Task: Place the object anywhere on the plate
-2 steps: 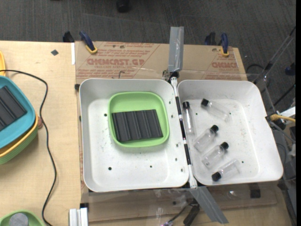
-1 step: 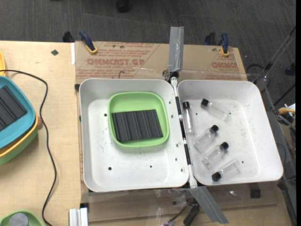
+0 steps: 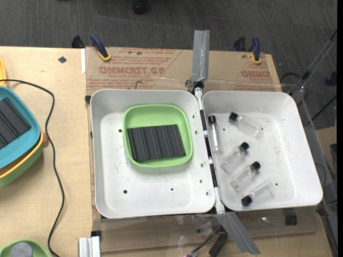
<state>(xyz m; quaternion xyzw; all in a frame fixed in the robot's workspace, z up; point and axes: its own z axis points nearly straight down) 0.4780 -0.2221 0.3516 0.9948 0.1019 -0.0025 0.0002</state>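
Left bin [image 3: 107, 159] holds green plate [image 3: 182, 119], dark ribbed insert [image 3: 156, 142] on it. Right bin [image 3: 300, 143]: five clear vials with black caps; nearest plate [image 3: 212, 133] at 9 o'clock edge, others toward 6 o'clock. My claw's state: cannot tell.

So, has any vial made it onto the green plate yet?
No, the vials all lie in the right bin; the green plate carries a dark ribbed mat.

At the frame's left edge you see a stack of teal and yellow plastic trays [image 3: 19, 143], with a black cable [image 3: 53, 159] looping beside them across the pale wooden tabletop [image 3: 64, 208]. Blue-handled clamps [image 3: 99, 47] pin brown printed cardboard [image 3: 139, 68] at upper centre.
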